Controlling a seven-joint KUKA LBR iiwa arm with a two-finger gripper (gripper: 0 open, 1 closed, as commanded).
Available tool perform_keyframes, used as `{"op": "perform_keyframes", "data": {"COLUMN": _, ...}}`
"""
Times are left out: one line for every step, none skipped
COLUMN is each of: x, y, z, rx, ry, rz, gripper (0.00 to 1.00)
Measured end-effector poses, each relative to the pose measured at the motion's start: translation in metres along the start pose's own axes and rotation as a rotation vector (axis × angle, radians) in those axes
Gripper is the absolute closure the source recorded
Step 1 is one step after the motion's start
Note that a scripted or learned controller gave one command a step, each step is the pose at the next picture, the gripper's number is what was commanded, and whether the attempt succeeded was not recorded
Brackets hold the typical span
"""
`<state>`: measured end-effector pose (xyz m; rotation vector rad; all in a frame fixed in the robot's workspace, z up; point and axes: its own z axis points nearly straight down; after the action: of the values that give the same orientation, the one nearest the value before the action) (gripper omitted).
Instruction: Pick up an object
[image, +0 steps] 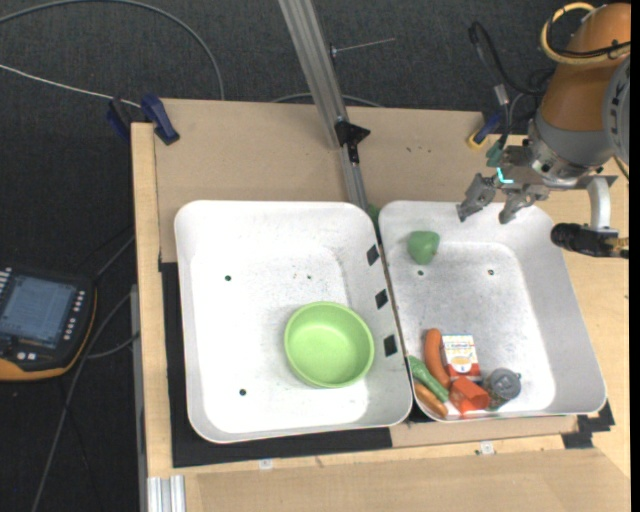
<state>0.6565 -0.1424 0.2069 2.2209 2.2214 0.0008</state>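
I see my pincer (495, 203) hanging spread open with nothing between its fingers, over the right bin (540, 300) at its 12 o'clock rim. A small green object (423, 245) lies at about 8 o'clock from it, near. At the bin's 6 o'clock corner sit a carrot (434, 351), a small box (459, 352) and a grey piece (502, 383). A green bowl (329, 344) rests in the left bin (250, 290).

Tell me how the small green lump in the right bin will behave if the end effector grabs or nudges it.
The green lump looks rounded and smooth, so it may roll or skid on the right bin if nudged. It lies alone, so a grasp has room. It is small, probably light; softness cannot be judged. The end effector hangs open above the bin's far edge.
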Motion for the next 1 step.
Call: {"op": "perform_keyframes", "data": {"x": 0.0000, "y": 0.0000, "z": 0.0001, "rx": 0.000, "ry": 0.000, "rz": 0.000, "gripper": 0.00}}
